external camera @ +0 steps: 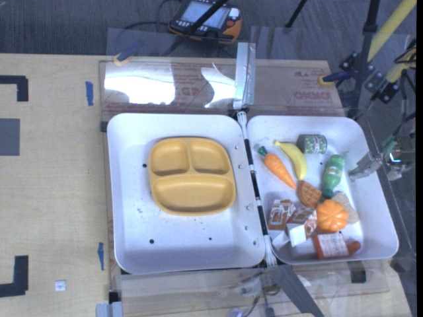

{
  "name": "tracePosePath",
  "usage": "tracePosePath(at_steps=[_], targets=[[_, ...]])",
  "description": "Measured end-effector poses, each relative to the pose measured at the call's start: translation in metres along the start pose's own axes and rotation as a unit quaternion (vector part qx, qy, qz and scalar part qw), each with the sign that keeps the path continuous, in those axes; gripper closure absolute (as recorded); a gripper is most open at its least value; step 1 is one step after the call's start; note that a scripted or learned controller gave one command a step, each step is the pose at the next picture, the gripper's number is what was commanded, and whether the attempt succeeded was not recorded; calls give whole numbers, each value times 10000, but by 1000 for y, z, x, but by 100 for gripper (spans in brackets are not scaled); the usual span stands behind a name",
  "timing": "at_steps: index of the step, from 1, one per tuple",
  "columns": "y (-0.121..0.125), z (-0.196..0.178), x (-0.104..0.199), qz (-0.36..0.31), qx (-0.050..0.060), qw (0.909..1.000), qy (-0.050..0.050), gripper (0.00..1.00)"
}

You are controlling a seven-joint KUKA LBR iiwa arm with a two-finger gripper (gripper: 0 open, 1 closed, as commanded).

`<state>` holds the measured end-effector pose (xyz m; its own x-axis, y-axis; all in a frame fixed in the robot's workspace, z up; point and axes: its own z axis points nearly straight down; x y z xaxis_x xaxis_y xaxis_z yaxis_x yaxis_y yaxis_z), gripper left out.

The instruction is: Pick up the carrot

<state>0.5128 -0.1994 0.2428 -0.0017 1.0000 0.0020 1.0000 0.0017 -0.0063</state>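
The carrot (279,168) is orange with a green top. It lies slanted in the upper left part of the right bin (380,207), its top pointing toward the bin's left wall. A yellow banana (293,157) lies close along its right side. The gripper (382,164) shows as a grey piece over the right bin's right rim, well to the right of the carrot and apart from it. Nothing is seen held in it.
Also in the right bin are a green can (312,144), a green bottle (333,172), a brown waffle (308,193), an orange pumpkin (331,216), a red bottle (336,246) and brown-and-white packs (285,213). The left bin (125,177) holds a yellow divided plate (192,175).
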Motion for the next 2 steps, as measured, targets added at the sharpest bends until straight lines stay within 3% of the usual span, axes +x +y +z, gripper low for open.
tracePosePath(at_steps=[1,2], targets=[[-27,156,7,812,-46,9967,51,0],[-27,157,7,811,-46,9967,51,0]])
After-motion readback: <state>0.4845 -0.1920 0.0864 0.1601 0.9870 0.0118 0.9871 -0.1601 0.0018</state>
